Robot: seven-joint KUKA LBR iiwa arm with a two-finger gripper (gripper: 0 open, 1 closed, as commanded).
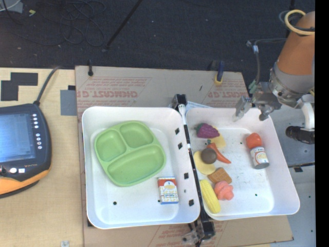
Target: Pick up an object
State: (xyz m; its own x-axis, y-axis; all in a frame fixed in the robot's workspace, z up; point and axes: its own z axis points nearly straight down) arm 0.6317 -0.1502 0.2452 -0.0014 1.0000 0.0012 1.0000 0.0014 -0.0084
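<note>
Tool point(254, 109) hangs wide and empty at upper right; best drop straight onto the isolated bottle point(257, 151).

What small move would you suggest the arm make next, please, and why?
Probably lower the open pincer toward the bottle, slightly nearer the camera. The pincer hangs over the right bin's far edge holding nothing, and the bottle lies apart from the other toys.
</note>
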